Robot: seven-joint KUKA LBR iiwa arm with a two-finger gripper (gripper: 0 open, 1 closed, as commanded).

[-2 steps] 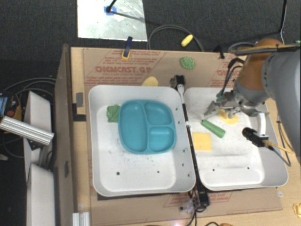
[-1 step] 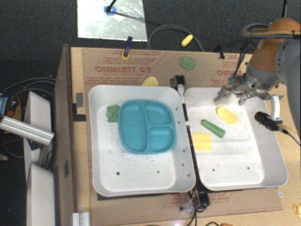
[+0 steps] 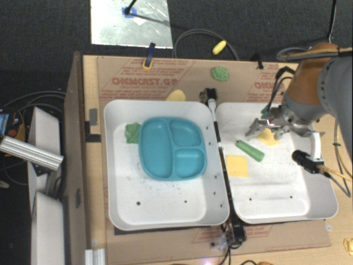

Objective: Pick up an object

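Arm in from frame right, gripper (image 3: 267, 127) low in the upper part of the right bin (image 3: 309, 203), sitting over a round yellow piece (image 3: 270, 138). Jaw state: can't tell from this angle. Green stick (image 3: 250, 150) lies just left of it, yellow square (image 3: 237, 166) below that. Left bin (image 3: 118, 203) has the blue divided plate (image 3: 171, 148), green scrap (image 3: 132, 132) at its left edge.

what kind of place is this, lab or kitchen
Most likely a robotics lab bench: a grey robot arm reaches over two white bins holding a blue plastic divided plate, and loose cables trail around the bench.
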